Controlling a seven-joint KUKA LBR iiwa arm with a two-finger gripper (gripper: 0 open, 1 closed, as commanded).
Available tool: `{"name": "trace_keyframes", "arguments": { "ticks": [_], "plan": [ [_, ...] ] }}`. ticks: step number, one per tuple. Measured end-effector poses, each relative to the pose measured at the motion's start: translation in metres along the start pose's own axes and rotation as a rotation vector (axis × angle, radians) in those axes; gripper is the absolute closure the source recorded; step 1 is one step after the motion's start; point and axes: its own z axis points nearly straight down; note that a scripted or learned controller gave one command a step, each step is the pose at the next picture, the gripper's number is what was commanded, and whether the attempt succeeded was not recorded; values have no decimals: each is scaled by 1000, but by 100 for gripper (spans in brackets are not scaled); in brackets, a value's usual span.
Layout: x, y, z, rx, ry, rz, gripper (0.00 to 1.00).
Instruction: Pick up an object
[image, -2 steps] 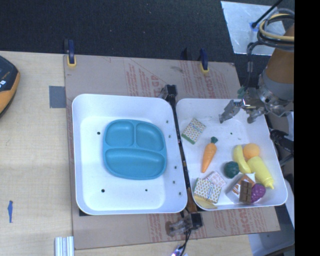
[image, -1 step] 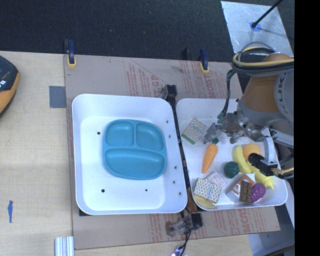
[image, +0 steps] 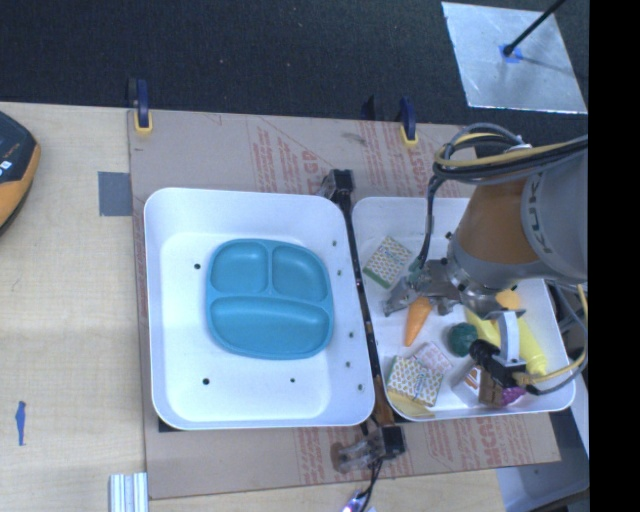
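Note:
The right bin (image: 392, 208) holds several small objects. An orange carrot-shaped toy (image: 416, 320) lies near its middle, pointing toward the front. My gripper (image: 412, 291) hangs low over the bin, just above the carrot's thick end, with the grey and orange arm (image: 500, 225) behind it. A green checkered packet (image: 387, 262) lies just to the gripper's far left. A second checkered packet (image: 418, 375) lies at the front. A teal ball (image: 461, 338) and a yellow item (image: 522, 338) sit to the right, partly under the arm.
The left bin (image: 160, 300) holds a blue divided plate (image: 269, 298). A metal divider (image: 356, 300) runs between the bins. Brown and purple bits (image: 495, 388) crowd the right bin's front right corner. Black cables (image: 470, 150) loop above the arm.

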Motion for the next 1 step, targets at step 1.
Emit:
{"name": "trace_keyframes", "arguments": {
  "ticks": [1],
  "plan": [
    [-3,2,-13,-4,-3,0,100]
  ]
}}
